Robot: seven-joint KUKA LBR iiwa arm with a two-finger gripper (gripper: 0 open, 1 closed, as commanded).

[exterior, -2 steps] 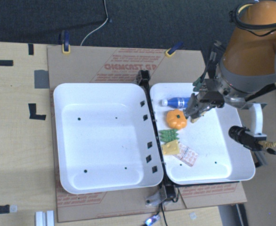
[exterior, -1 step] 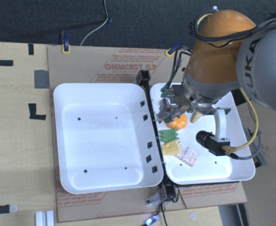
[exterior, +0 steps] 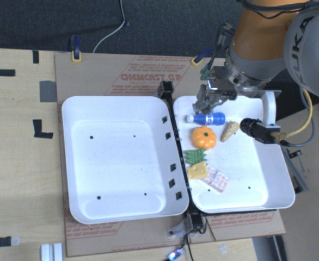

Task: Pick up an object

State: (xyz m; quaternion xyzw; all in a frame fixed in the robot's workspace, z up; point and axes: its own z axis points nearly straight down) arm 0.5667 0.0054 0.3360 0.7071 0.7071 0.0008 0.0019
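Gripper (exterior: 207,106) is hanging over the right bin (exterior: 268,194), just above the blue bottle (exterior: 209,118); how wide its fingers are standing cannot be told. An orange pumpkin (exterior: 204,138) is lying beside the bottle.

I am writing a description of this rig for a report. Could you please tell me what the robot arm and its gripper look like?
The arm is grey with a broad orange band above the wrist and dark lettering on its grey casing. Black cables loop around the orange band. The gripper is a dark grey metal unit. A yellowish cable and a black cylindrical fitting hang beside the wrist.
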